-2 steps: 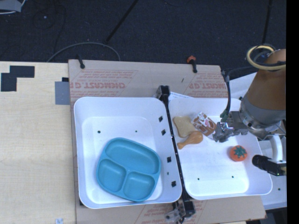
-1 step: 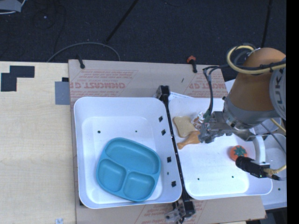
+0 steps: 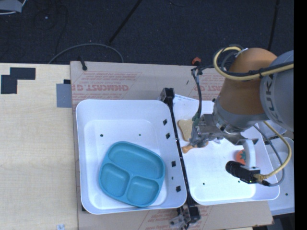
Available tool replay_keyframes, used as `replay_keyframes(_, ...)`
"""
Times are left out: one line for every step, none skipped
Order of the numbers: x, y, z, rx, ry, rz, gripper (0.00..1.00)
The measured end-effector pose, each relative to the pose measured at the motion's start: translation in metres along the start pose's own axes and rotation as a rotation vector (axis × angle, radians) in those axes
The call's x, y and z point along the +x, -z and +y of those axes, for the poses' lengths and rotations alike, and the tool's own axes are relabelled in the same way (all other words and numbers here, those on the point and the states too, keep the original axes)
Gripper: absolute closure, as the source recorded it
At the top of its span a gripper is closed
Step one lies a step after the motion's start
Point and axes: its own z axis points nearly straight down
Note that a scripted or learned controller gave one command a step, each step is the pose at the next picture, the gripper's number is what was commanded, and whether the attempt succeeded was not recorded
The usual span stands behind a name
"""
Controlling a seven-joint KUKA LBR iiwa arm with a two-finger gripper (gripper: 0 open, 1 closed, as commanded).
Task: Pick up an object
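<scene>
Blue 3-compartment plate: flat, right side up, in left bin, toward 5 o'clock of its floor. Tan flat piece: right bin, approx 10 o'clock, near the inner wall. Small orange-red obj: same bin, 3 o'clock, partly hidden, shape unclear.

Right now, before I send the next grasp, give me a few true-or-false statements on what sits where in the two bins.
The blue three-compartment plastic plate lies in the left white bin. True.
The hand hangs over the left bin. False: it is over the right white bin.
A flat tan piece lies in the right bin, close to the hand. True.
The small orange object lies on the blue plate. False: it lies in the right bin.
</scene>
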Motion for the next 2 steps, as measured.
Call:
replay_keyframes(0.061, -0.011, 0.001, 0.003, 0.0, 0.0, 1.0)
replay_keyframes(0.118, -0.02, -0.006, 0.004, 0.001, 0.0, 1.0)
